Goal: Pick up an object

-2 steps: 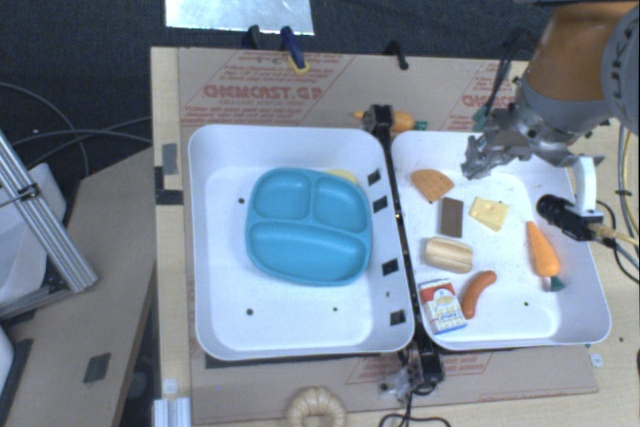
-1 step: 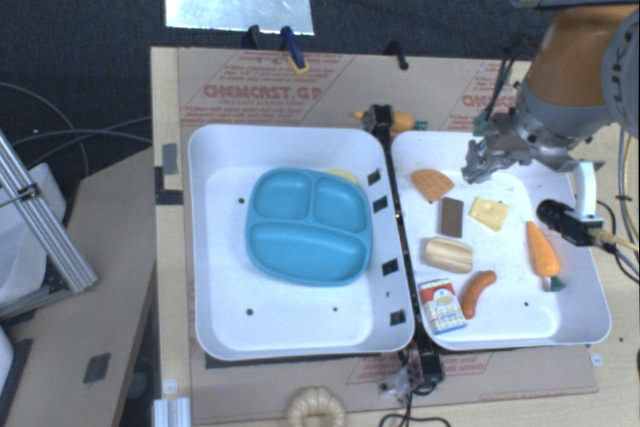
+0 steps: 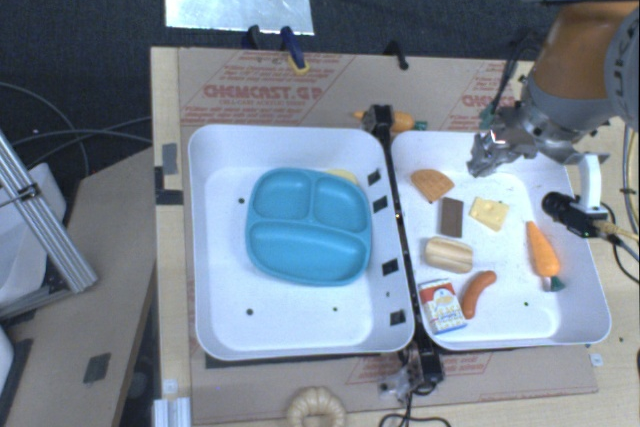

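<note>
My gripper (image 3: 484, 159) hangs over the far part of the right bin (image 3: 570, 320), above and to the right of a bread slice (image 3: 433, 183). Nothing shows between its fingers. Below it in the same bin lie a brown chocolate bar (image 3: 451, 216), a yellow cheese wedge (image 3: 489, 213), a hot dog bun (image 3: 449, 254), a sausage (image 3: 477, 289), a carrot (image 3: 542, 250) and a small red carton (image 3: 441, 305).
The left bin (image 3: 215, 315) holds a blue divided plate (image 3: 308, 225) with something pale yellow (image 3: 343, 175) peeking from behind its far edge. An orange item (image 3: 400, 122) lies on the bench beyond the bins. A beige ring (image 3: 318, 407) lies at the bench's front.
</note>
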`<state>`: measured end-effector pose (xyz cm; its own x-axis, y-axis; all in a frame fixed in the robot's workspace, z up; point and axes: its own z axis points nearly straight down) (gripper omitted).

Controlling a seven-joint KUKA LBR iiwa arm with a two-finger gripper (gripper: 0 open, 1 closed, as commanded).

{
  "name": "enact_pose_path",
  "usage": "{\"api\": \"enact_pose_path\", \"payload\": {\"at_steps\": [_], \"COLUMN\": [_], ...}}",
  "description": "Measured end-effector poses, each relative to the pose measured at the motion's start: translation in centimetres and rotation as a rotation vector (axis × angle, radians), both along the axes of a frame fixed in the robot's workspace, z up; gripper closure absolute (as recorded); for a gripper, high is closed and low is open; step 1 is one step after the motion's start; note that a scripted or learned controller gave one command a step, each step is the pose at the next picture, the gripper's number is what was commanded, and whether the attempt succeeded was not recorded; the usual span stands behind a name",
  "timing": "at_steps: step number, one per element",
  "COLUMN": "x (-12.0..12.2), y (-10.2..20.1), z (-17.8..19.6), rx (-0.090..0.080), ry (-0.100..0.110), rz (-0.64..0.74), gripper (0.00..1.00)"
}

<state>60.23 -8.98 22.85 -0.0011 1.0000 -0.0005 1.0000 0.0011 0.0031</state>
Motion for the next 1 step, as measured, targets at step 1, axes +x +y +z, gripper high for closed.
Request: {"api": "enact_pose_path", "payload": {"at_steps": [1], "x": [-0.36], "y": [0.97], "z": [-1.44], "rx": [0.001], "ry": [0.003], "rz": [0.003], "gripper": [1.0]}}
